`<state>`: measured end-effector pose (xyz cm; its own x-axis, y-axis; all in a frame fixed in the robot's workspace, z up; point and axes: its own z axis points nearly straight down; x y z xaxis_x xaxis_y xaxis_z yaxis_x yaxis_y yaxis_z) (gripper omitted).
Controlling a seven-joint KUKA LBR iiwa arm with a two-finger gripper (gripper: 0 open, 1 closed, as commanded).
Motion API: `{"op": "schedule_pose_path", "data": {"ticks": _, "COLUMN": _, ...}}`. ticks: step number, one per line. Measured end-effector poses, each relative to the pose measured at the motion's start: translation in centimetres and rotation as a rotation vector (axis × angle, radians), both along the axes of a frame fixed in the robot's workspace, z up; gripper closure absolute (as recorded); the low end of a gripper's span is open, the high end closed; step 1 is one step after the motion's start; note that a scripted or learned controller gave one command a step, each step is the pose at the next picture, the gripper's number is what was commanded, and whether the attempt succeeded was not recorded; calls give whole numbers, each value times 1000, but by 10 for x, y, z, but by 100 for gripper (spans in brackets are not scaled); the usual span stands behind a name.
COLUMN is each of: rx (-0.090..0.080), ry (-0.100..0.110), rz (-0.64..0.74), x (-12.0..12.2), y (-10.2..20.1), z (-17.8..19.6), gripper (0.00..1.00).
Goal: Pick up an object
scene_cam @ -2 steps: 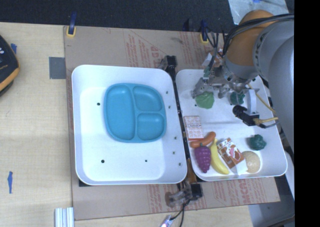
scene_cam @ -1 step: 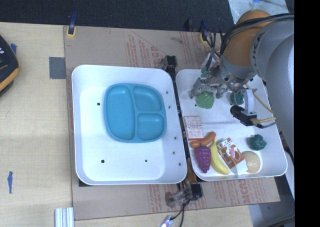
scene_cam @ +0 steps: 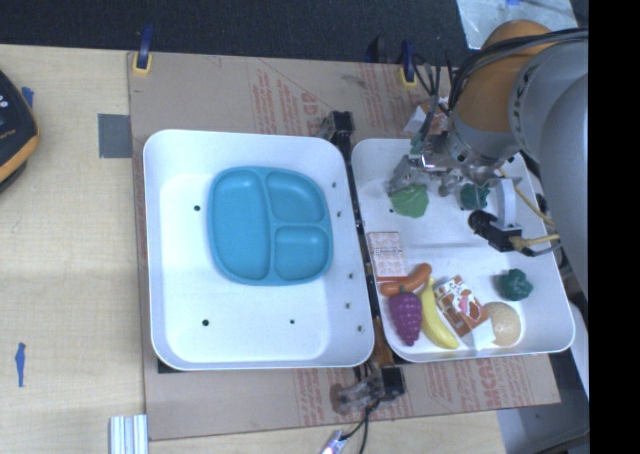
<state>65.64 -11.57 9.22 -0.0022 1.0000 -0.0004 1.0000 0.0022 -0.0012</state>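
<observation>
My gripper (scene_cam: pixel 412 180) hangs over the far end of the right bin (scene_cam: pixel 560 337), directly above a green toy (scene_cam: pixel 409 202); I cannot tell its state. Near the bin's front edge lie grapes (scene_cam: pixel 405 315), a banana (scene_cam: pixel 437 320) and a carton (scene_cam: pixel 461 304). A blue plate (scene_cam: pixel 269 224) sits in the left bin (scene_cam: pixel 170 242).

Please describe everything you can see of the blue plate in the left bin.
The blue plate is light blue, looks like plastic, has rounded corners and three compartments: one long at its left, two smaller at its right. It lies flat, face up and slightly turned, in the upper middle of the left bin. Its compartments hold nothing, and only the bin floor touches it.
</observation>
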Motion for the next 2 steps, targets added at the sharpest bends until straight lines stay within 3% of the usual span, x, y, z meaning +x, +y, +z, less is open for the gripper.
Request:
{"op": "schedule_pose_path", "data": {"ticks": 1, "rx": 0, "ry": 3, "rz": 3, "x": 0, "y": 12, "z": 0, "gripper": 0}}
{"op": "schedule_pose_path", "data": {"ticks": 2, "rx": 1, "ry": 0, "rz": 0, "x": 0, "y": -5, "z": 0, "gripper": 0}}
